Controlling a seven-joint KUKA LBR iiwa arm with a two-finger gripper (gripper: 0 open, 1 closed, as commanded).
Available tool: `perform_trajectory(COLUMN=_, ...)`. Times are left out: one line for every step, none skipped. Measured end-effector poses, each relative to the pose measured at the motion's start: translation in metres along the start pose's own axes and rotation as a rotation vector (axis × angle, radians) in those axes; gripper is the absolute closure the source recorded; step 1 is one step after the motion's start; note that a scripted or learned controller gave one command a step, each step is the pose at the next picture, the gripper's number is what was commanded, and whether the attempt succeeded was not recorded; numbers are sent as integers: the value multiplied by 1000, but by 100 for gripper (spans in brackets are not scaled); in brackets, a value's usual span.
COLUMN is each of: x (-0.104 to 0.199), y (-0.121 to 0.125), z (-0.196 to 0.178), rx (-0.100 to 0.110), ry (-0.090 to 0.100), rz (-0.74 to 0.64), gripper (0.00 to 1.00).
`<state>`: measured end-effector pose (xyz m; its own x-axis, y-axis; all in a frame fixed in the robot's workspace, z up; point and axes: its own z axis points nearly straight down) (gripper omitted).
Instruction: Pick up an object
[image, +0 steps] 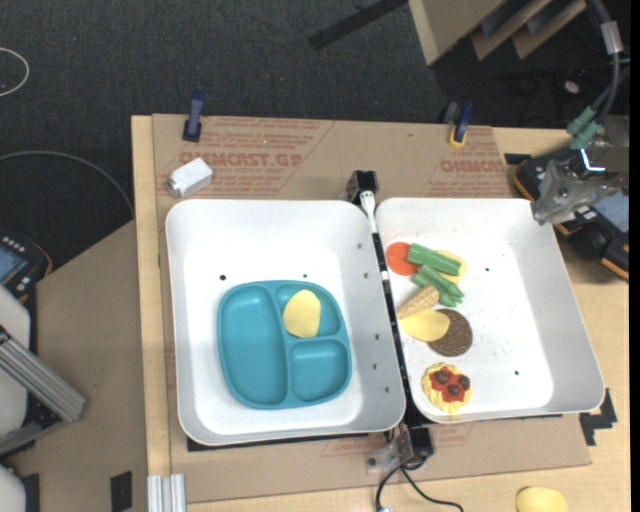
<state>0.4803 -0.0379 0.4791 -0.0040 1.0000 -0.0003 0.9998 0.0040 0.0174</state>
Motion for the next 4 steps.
perform_trajectory(x=5, y=-4, z=127, rx=30, ry=1, rz=5, gripper=100)
perform_trajectory(x=62, y=-3, z=134, rx=21, ry=2, rz=-3, gripper=100)
perform_trajectory(x=138, y=-2, z=83, rx=10, ry=4, rz=-6, gripper=100)
perform_trajectory(x=170, y=-3, z=112, rx=23, ry=0, rz=0, gripper=100)
